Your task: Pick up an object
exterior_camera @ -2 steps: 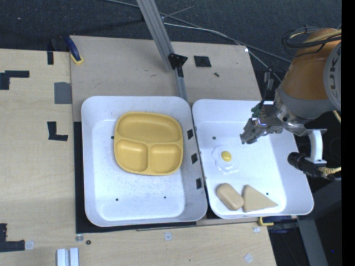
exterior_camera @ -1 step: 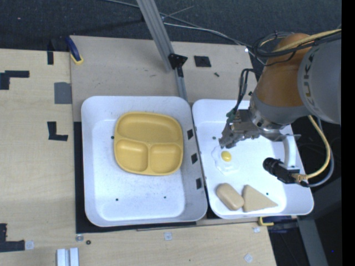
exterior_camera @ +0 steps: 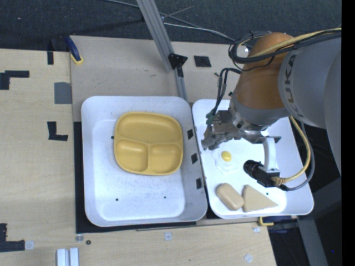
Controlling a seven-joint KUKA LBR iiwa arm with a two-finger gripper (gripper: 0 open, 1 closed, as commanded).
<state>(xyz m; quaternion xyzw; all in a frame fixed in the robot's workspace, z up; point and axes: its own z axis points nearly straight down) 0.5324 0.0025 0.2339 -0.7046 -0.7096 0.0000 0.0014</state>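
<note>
Pale tan board makes up the worktop point(exterior_camera: 33, 148), marked here and there with short black tape strips, and beyond its far edge lies dark blue-grey carpet crossed by thin cables. A slanted grey metal post point(exterior_camera: 161, 35) comes down from the top of the view and ends between the far corners of the two bins.

The left white shallow bin point(exterior_camera: 94, 165) carries a mustard-yellow plastic plate with three compartments point(exterior_camera: 148, 143), lying flat toward the bin's far half; the near half of that bin is bare white floor.

The right white shallow bin point(exterior_camera: 297, 195) is more crowded. The grey arm with its orange band point(exterior_camera: 263, 85) reaches in from the right and covers most of the bin's far half. The gripper point(exterior_camera: 213, 140) hangs low by the bin's left wall; from this angle the fingertips merge into dark metal, so whether they stand apart or together cannot be told, and nothing can be seen between them. Just beside it, toward the near right, lies a small toy fried egg, white with a yellow yolk point(exterior_camera: 226, 158). A black cylindrical fitting on a yellow cable point(exterior_camera: 259, 172) sits over the bin's middle. Near the front wall rest a tan bread-roll-shaped toy point(exterior_camera: 229, 196) and a beige wedge-shaped toy point(exterior_camera: 258, 199), side by side and touching or nearly so.

The open floor in this bin is a narrow patch around the egg and a strip along the right wall.
</note>
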